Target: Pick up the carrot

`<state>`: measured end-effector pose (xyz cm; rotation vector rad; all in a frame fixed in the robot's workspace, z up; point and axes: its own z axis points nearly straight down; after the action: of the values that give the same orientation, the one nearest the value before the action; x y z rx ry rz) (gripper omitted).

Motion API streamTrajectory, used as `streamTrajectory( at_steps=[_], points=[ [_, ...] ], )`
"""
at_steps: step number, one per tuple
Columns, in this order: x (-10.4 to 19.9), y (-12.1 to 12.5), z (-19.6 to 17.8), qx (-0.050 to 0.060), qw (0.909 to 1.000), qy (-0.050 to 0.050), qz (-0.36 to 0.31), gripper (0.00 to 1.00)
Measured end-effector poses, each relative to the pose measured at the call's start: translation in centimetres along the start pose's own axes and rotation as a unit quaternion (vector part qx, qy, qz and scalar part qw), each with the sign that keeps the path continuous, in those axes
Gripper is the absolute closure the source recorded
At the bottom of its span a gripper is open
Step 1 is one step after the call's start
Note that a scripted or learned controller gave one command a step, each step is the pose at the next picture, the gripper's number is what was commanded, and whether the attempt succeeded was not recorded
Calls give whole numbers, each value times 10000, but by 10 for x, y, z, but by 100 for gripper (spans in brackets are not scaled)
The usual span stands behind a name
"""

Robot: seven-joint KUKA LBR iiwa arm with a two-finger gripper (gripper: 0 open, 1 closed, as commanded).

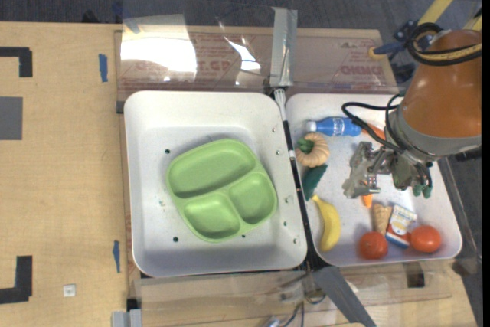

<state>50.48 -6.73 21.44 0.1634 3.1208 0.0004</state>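
Orange carrot (367, 201) peeks out just beneath the gripper (366, 181).

Green tray (220, 188), banana (329, 223), 2 tomatoes (373, 245)

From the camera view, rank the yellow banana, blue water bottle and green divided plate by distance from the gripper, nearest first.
Measured from the gripper in the right bin:
1. Yellow banana, below-left of it, same bin.
2. Blue water bottle, above-left, near that bin's top edge; close to the banana's distance.
3. Green divided plate, over in the left bin.
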Motion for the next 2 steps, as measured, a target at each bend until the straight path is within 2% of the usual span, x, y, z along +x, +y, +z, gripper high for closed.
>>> streamTrajectory(
  at_steps=[1, 2],
  points=[
    [-28, -71, 118, -1, 9940, 54, -1089, 100],
    [-98, -91, 125, 8, 9992, 14, 399, 100]
  ],
)
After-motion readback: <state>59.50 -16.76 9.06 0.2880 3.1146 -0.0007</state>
